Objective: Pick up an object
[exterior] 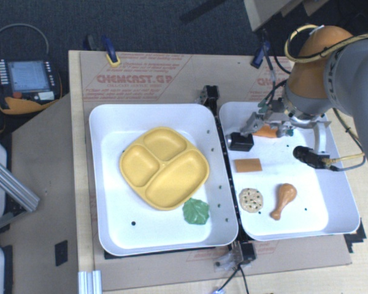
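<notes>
At frame left, the left bin point(101, 164) holds a yellow divided plate point(164, 167) and green leaf point(196, 211); the right bin point(337, 210) holds a cookie point(251, 199), drumstick point(284, 199), brown slab point(248, 165), and, upper centre-right, the gripper point(265, 127) beside an orange piece point(267, 131), its grasp unclear.

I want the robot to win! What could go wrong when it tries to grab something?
The gripper sits low over a small orange piece near the right bin's far wall, so it might bump that wall or just nudge the piece away. The brown block lies flat, so fingers could slip over it.
</notes>
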Motion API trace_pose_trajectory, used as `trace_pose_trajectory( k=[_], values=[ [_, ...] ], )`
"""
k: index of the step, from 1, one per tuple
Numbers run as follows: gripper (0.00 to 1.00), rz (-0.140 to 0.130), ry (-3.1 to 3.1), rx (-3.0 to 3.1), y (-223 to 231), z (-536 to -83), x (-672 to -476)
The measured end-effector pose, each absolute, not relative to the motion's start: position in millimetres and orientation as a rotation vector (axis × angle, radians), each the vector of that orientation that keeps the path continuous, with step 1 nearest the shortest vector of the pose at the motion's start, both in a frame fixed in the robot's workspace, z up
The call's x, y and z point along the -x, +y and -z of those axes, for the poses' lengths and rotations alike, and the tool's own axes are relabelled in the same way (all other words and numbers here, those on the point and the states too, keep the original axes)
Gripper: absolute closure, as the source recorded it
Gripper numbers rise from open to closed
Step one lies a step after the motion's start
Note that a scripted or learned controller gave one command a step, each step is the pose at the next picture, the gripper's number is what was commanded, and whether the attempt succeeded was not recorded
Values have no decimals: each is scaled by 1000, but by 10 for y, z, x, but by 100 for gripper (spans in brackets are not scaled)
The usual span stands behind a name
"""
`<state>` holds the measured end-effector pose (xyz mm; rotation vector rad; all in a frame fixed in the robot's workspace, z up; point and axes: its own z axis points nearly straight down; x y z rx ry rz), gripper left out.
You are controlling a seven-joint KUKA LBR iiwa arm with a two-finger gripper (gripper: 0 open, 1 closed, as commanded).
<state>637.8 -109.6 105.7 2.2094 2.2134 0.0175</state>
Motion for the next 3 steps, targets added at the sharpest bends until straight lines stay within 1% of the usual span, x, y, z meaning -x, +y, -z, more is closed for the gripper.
trace_pose_trajectory(
  k=[1,2,3],
  values=[
    [100,-23,2211,-2208,-1091,-1153,-6387],
    [100,-1,2221,-2219,-1111,-1584,-6350],
    [100,-4,2219,-2218,-1160,-2199,-6389]
  ],
)
